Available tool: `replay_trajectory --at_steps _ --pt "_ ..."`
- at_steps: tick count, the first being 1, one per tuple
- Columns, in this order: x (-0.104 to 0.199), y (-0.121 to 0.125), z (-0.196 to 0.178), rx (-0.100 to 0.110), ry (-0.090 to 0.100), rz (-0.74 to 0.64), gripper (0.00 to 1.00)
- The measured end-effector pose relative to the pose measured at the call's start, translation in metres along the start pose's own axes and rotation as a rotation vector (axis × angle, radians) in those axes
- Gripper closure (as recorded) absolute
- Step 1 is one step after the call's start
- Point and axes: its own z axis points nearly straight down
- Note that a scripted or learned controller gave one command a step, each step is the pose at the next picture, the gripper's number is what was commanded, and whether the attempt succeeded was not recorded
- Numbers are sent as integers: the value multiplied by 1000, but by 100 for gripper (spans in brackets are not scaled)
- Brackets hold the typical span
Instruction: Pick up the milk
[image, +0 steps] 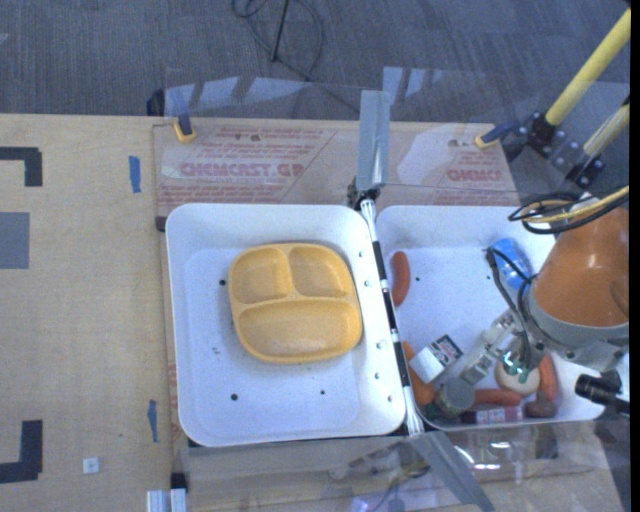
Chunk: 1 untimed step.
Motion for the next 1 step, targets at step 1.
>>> replay_trajectory --at_steps 1 --pt "-7 -9 -3 -10 -13 -179 0"
